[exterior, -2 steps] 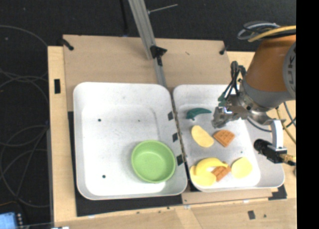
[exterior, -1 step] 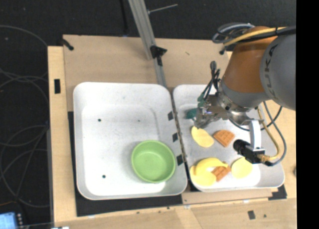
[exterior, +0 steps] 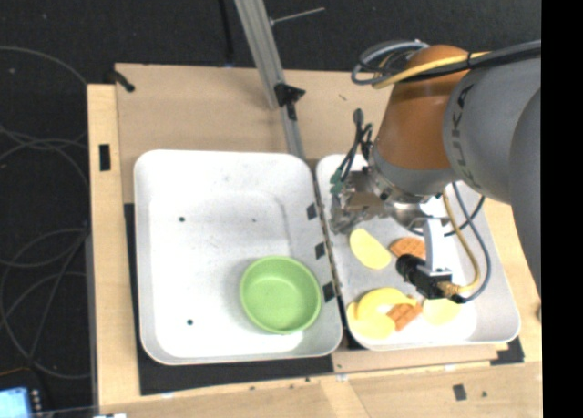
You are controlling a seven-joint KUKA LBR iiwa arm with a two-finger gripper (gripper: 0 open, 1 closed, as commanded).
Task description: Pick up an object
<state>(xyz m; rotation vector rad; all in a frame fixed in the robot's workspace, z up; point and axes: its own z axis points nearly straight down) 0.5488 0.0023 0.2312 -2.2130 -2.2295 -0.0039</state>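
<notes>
Yellow oval piece [exterior: 369, 249] — in my judgement the likeliest candidate for the pick — lies flat in the right bin [exterior: 428, 343], close to that bin's left wall.

Survey, near edge first. At the front of the right bin sits a yellow round piece [exterior: 375, 307] with a small orange piece [exterior: 404, 316] resting against its right side, and a paler yellow piece [exterior: 444, 311] just beside that. In the left bin [exterior: 209, 216] a green bowl [exterior: 281, 293] stands upright in the near right corner, well apart from the gripper and across the dividing walls.

Mid-bin: the yellow oval piece, with a second orange piece [exterior: 408, 249] near it on the right, not touching as far as can be seen.

Farther back: the gripper [exterior: 346, 211] hangs over the left side of the right bin, beneath the orange-banded arm [exterior: 419, 125]. The wrist covers it from above — whether it is open or closed, or has hold of anything, cannot be told.

Governing relation: the oval lies just nearward of the gripper and slightly to the view's right, its long axis slanting from far-left to near-right. A short shift toward the near edge appears necessary before descent.
</notes>
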